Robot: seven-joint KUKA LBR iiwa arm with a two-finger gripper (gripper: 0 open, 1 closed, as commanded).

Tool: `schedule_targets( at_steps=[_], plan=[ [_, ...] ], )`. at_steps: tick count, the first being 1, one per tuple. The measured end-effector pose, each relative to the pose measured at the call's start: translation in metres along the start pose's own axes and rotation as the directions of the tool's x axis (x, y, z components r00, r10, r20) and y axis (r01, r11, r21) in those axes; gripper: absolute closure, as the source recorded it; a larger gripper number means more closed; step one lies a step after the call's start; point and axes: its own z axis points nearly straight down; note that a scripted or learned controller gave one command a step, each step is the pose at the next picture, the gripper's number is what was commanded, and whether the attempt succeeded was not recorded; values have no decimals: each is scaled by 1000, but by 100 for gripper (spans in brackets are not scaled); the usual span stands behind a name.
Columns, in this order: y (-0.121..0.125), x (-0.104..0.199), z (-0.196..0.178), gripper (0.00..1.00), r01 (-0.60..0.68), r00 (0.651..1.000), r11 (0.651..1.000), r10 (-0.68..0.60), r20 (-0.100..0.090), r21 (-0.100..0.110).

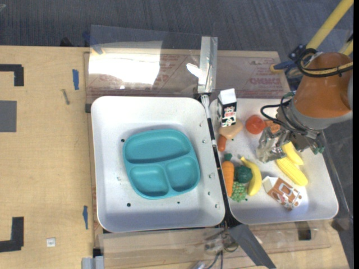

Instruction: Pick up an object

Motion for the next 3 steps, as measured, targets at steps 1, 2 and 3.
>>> schedule_targets(
  at_steps=[1, 2, 3],
  plan=[
    [0, 0, 1, 0, 0, 1000, 1000, 0, -1, -1],
    [4, 8, 12, 0, 8, 1000, 1000, -8, -8, -3],
    [26, -71, 13, 0, -148, 989, 989, 148, -3, -1]
  ],
)
